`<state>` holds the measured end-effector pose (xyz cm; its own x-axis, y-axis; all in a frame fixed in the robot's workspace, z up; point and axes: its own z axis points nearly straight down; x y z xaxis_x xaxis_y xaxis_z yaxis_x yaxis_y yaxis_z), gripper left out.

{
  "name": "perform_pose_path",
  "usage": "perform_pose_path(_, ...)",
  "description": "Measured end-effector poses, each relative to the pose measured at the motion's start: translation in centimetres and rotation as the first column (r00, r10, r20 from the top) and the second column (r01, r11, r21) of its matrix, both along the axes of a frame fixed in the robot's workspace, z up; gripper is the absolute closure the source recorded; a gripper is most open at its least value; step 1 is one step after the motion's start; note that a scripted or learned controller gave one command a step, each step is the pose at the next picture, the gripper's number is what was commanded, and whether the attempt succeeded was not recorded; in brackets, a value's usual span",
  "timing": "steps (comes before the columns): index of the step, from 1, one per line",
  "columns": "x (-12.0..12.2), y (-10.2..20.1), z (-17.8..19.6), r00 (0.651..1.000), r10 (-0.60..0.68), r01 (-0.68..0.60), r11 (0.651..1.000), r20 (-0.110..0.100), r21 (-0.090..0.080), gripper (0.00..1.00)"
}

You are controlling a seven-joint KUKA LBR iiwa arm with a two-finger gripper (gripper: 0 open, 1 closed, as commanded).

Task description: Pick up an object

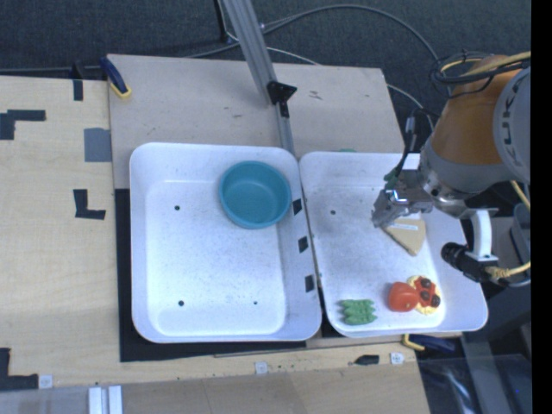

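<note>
Cheese wedge lies in the right bin, about three o'clock of its middle. My gripper hangs just at its ten o'clock edge; I cannot tell whether it is clenched or released.

Overhead, slanted onto 2 bins.

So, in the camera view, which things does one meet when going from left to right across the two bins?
Blue bowl → green toy → red and yellow toy.
</note>
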<state>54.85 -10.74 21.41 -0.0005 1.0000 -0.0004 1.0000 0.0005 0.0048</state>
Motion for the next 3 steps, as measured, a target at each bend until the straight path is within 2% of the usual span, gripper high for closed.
perform_pose_path(1,0.0,0.0,1.6,1.0,0.0,0.0,1.0,-0.004,0.0,1.0)
perform_pose_path(2,0.8,4.9,2.2,1.0,0.004,-0.004,1.0,-0.005,0.002,1.0)
perform_pose_path(3,0.5,9.4,2.6,1.0,0.004,-0.004,1.0,-0.005,0.001,1.0)
